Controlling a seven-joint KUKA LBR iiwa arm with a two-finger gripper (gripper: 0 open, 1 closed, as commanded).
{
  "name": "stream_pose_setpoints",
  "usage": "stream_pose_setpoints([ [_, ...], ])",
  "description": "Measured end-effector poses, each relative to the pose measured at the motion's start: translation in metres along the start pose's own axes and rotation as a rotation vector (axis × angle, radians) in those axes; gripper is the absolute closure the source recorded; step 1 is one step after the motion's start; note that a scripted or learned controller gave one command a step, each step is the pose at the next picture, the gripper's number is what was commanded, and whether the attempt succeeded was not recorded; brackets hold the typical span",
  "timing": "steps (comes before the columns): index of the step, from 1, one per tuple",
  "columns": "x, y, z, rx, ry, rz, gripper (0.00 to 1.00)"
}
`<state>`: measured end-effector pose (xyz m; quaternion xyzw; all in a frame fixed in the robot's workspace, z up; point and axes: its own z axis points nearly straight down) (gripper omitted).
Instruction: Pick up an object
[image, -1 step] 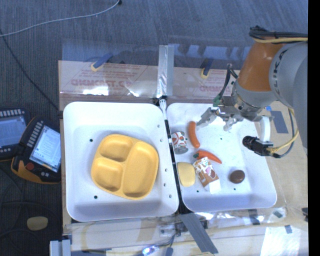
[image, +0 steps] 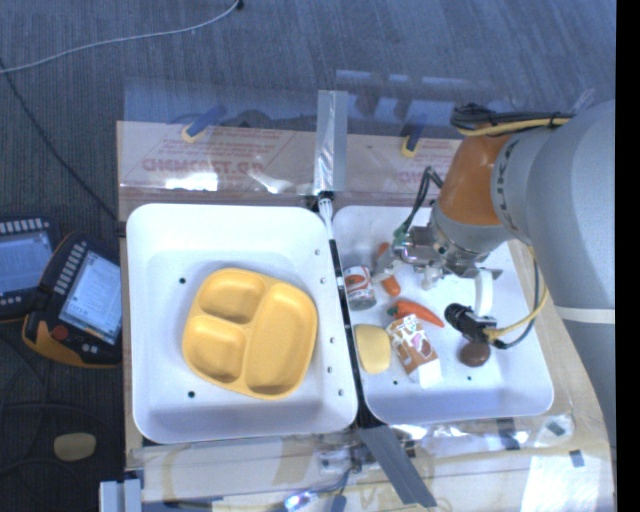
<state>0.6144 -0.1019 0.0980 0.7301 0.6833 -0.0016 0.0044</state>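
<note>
Camera view: gripper (image: 432, 262) — grip state unreadable — hovers just above-right of the carrot (image: 391, 285) in the right bin (image: 520, 395).

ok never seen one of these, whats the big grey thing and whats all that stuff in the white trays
The big grey thing is a robot arm with an orange band, reaching in from the right. One fixed camera looks down on the bench at a slant. Two shallow white bins sit side by side. The left bin holds a yellow divided plate. The right bin holds small items: a can, a pale yellow piece, a carton, a carrot and a brown ball. The gripper sits low over that bin; nothing visibly held.
</note>
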Motion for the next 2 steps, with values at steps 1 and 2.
stream_pose_setpoints([
  [1, 0.002, -0.001, -0.007, 0.007, 0.004, -0.001, 1.0],
  [2, 0.03, 0.02, -0.085, 0.006, 0.008, -0.061, 1.0],
])
